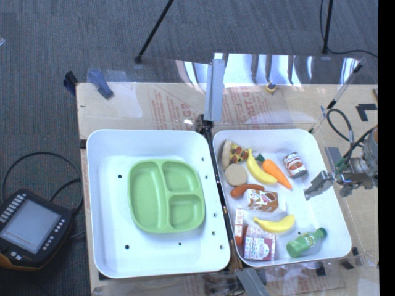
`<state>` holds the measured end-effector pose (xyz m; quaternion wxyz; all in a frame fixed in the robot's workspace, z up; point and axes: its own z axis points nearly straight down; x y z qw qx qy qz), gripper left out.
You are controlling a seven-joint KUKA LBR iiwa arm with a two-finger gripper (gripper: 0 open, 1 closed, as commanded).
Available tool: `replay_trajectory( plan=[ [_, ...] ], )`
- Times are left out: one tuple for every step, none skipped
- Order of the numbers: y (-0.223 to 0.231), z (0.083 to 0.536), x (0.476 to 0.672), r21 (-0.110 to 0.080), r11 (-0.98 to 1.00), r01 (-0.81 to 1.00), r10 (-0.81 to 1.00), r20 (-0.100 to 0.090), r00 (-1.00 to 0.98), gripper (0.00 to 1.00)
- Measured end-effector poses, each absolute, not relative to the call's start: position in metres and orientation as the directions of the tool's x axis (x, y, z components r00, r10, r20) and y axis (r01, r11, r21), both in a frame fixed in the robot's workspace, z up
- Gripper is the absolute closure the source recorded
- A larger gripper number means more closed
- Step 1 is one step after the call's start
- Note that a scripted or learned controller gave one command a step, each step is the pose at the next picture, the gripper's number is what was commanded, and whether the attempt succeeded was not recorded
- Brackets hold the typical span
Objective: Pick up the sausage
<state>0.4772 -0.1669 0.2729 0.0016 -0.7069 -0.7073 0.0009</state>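
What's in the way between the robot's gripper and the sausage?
In the camera view, the white snack packet lies between the gripper and the small orange-red sausage.

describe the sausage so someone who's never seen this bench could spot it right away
Look in the right white bin, on its left side among the toy food. The sausage lies just below the round tan cookie and above the small printed packet. It is a short, reddish-orange link, duller and stubbier than the pointed carrot and unlike the yellow bananas.

You're looking at a robotics lab. Grey office carpet [74, 36] surrounds the bench [148, 106], tripod legs [157, 23] stand behind it, and a teach pendant [31, 227] with its cable lies on the floor.
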Motion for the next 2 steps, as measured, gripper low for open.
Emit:
replay_trajectory(
  plan=[
    [-0.1669, 0.2729, 0.4772, -0.004, 0.001, 1.0, 1.0, 0.001, -0.001, 0.0],
    [-0.1667, 0.2808, 0.4773, -0.008, -0.001, 1.0, 1.0, 0.003, 0.001, 1.0]
  ],
)
